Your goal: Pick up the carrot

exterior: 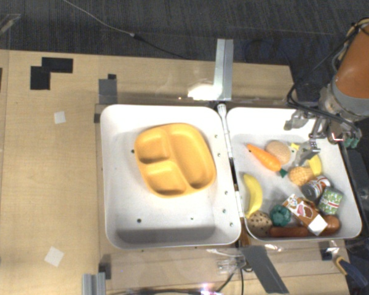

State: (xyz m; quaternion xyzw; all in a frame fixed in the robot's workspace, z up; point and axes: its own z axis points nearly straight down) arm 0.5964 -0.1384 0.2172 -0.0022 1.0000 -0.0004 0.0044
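Gripper [309, 147] positioned over the right bin [258, 118]; carrot [264, 157] lies unheld in that bin.

The gripper sits near the upper right area of the right bin, with the arm's orange band [360, 66] above and to its right in the view. Finger aperture cannot be determined from this view, and no object is visible between the fingers. The carrot lies just to the gripper's left, tilted, its green tip [283, 173] pointing toward the gripper side. A tan bun-like item [278, 150] sits between carrot and gripper, touching the carrot. A banana [253, 193] lies below and left of the gripper. A cluster of small food items [307, 211] lies directly below it. The left bin [120, 165], well to the gripper's left, contains a yellow divided plate [172, 158].
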